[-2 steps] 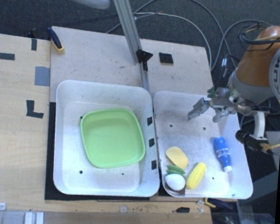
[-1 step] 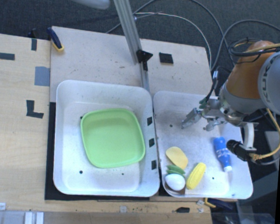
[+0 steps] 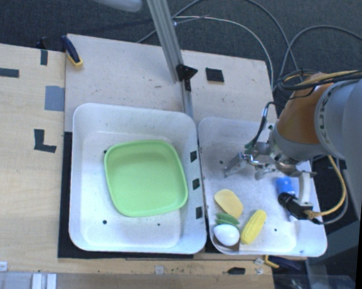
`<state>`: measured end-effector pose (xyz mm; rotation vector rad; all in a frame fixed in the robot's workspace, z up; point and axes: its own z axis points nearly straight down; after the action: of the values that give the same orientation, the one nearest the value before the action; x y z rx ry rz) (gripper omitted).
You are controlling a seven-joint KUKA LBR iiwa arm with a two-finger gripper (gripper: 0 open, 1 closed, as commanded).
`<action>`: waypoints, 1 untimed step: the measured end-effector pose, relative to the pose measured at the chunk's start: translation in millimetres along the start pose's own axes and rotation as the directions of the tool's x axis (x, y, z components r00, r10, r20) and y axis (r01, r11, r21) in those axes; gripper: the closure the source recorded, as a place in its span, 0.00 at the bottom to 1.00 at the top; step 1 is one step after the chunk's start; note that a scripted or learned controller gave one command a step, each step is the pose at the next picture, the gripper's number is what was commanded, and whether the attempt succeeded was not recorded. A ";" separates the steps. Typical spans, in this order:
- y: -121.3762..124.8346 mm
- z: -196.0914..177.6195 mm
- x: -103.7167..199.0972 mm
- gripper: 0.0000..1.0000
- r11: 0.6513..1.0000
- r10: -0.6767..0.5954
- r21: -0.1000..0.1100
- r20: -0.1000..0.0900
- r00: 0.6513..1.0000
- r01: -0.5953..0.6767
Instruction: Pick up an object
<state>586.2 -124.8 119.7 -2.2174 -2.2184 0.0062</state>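
Camera view looked down at a slant on the counter (image 3: pixel 130 79) with its two white bins side by side. The left bin (image 3: pixel 85 164) carried a light green square plate (image 3: pixel 145 177) with rounded corners, lying flat near the middle. The right bin (image 3: pixel 232 139) held the small things, all gathered toward its near end: a pale yellow rounded piece (image 3: pixel 228 203), a yellow corn cob (image 3: pixel 253 226) with ribbed kernels lying tilted just beside it, and a white egg-like object (image 3: pixel 226 235) with a bit of green above it, touching the near rim. A small blue object (image 3: pixel 284 184) lay near the arm's wrist. The gripper (image 3: pixel 237 164) hung over the bare far part of the right bin, well apart from the yellow pieces, its thin metal fingers (image 3: pixel 230 169) pointing left and down. Whether those fingers were spread or pressed together could not be told, and nothing showed between them.
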 end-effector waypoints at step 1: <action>0.6 30.2 0.2 0.00 1.000 0.000 -0.007 0.001 1.000 0.000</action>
<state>586.6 -124.6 89.5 -2.2211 -2.2230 -0.0005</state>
